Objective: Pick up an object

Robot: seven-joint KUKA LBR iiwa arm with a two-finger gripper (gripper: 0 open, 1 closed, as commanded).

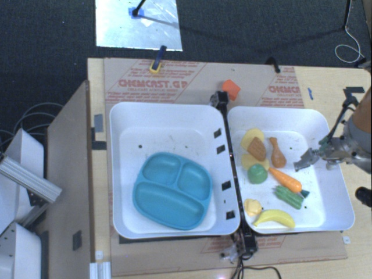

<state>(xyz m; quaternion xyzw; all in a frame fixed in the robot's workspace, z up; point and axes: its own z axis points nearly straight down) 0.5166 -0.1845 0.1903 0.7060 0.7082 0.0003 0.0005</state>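
Gripper (303, 163) just right of the carrot (288, 181), above it, likely lining up a descent. Jaw state: cannot tell. Nothing held. Drumstick (278, 151), green ball (257, 174), banana (274, 217) all left of or below carrot, crowding the right bin (334, 211).

— Anything cut off?
— The arm (361, 133), by the right edge.
— Unclear items?
— The small pale piece (252, 206) beside the banana (275, 217) — too small to identify.
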